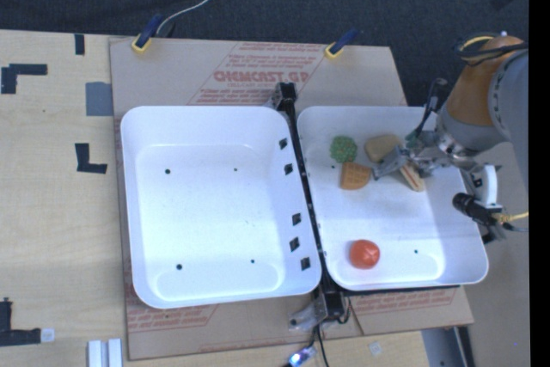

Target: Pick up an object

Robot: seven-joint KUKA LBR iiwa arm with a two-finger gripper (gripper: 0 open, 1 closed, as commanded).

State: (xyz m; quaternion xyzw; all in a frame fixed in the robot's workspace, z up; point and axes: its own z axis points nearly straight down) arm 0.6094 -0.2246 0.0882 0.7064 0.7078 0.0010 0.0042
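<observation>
Starting nearest: sitting alone in the near part of the right shallow white plastic bin (464, 271), a small round red tomato-like ball (364, 253), well apart from everything else, an easy target with open floor all round.

Moving farther up that same bin: lying in a loose cluster, an orange-brown wedge-shaped piece (354, 176), a bumpy green broccoli-like lump (344, 149) just beyond it, and to their right a tan rounded bread-like piece (381, 147). Crowding one another here, so probably trickier for a clean grasp.

Reaching into that cluster from the right, the grey two-finger gripper (404, 168), tilted low over the bin floor, apparently going for a pale tan stick-shaped piece (413, 178) lying right at its tip. Touching or merely beside, impossible to say; open or closed, cannot tell from this angle either.

Shifting left: resting edge to edge with its neighbour, the left shallow white plastic bin (137, 185), likely waiting as the drop-off side.

Farthest back: pinning down the brown cardboard sheet (249, 73), two blue-and-yellow clamps (146, 34).
</observation>
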